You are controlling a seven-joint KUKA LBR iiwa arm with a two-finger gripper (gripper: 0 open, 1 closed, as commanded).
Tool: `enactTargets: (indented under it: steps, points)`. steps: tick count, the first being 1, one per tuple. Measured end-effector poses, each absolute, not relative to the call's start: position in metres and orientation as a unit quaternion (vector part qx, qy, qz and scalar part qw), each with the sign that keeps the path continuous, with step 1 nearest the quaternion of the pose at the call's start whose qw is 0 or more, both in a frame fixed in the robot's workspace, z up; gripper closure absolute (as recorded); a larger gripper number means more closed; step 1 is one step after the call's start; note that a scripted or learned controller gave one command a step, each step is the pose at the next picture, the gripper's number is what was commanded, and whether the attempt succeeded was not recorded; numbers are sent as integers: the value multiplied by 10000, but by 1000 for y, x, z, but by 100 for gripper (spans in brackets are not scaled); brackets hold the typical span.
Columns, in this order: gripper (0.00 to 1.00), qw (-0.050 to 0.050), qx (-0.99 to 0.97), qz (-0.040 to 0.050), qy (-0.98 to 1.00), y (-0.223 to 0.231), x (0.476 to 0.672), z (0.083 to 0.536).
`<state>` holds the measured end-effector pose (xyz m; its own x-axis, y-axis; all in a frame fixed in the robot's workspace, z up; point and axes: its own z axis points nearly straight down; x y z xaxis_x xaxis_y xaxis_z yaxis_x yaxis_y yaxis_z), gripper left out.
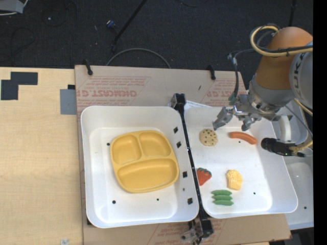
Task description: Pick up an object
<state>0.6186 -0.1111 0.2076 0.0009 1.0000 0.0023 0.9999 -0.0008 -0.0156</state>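
While spread apart over the right bin (286,198), hand (236,120) near far rim, between cookie (208,137) and sausage (242,137)

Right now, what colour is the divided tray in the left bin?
Yellow: the divided tray in the left bin shows plainly in the camera view.

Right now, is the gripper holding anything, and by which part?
Nothing held. The gripper hangs open above the right bin, between the cookie and the sausage.

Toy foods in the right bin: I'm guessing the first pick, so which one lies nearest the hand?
The orange sausage, just below the hand; the cookie lies slightly farther left.
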Motion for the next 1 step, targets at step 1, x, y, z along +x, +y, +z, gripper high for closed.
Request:
enactTargets:
  steps: [1]
  points:
    - [0, 16, -7069, 10, -7073, -111, 621, 214]
